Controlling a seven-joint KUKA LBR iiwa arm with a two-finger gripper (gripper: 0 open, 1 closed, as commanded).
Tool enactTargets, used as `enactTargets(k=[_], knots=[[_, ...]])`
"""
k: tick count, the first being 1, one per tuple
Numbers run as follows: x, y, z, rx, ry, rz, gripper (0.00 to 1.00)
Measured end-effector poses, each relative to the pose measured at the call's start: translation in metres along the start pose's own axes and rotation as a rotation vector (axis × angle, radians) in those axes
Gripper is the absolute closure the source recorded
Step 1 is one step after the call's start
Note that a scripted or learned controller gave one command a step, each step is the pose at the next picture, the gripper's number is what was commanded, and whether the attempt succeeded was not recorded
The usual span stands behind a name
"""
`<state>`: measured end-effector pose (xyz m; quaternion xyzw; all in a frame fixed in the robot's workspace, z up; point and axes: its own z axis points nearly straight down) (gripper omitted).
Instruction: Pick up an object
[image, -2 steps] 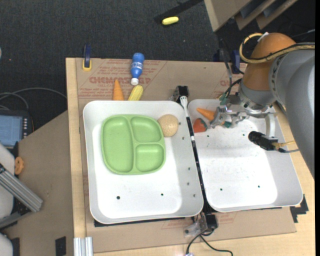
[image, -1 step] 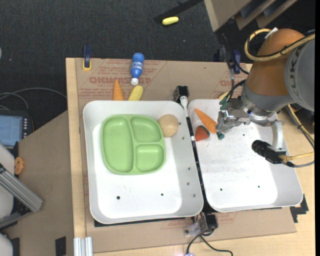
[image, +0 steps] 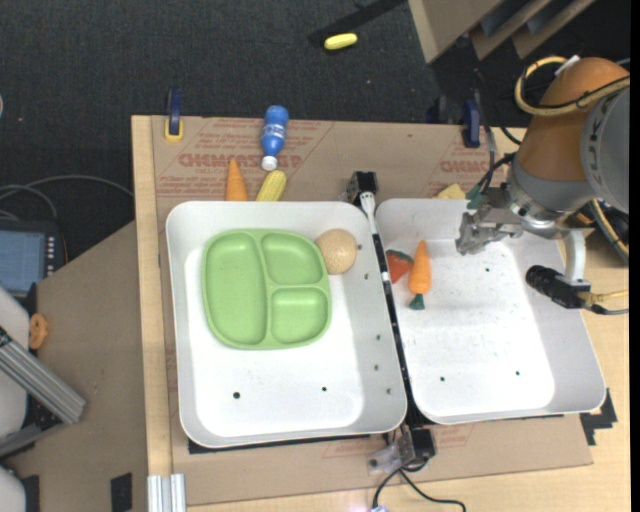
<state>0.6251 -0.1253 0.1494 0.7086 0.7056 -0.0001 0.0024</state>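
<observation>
In the right bin (image: 500, 370) an orange carrot (image: 420, 270) lies near the left wall, its green end toward the front. A red-orange piece (image: 398, 266) lies just left of it. My gripper (image: 477, 238) hangs over the far part of the right bin, to the right of the carrot and apart from it. In the left bin (image: 280, 400) a green divided plate (image: 267, 288) lies flat. A beige round object (image: 338, 250) rests at the plate's far right corner.
Behind the left bin, on the cardboard, lie a blue-and-white bottle (image: 273, 136), a yellow corn cob (image: 271, 185) and a small orange carrot (image: 235, 181). A black clip (image: 362, 186) sits at the far end of the seam between the bins.
</observation>
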Motion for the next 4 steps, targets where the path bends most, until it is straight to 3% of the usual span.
enactTargets(k=[1,2,3,4], knots=[[0.003,-0.001,-0.002,0.001,0.002,-0.003,0.0],[0.019,0.009,0.068,0.006,0.0,-0.004,0.0],[0.019,0.01,0.054,0.0,0.002,-0.003,1.0],[0.092,-0.012,-0.042,-0.007,0.006,-0.012,1.0]])
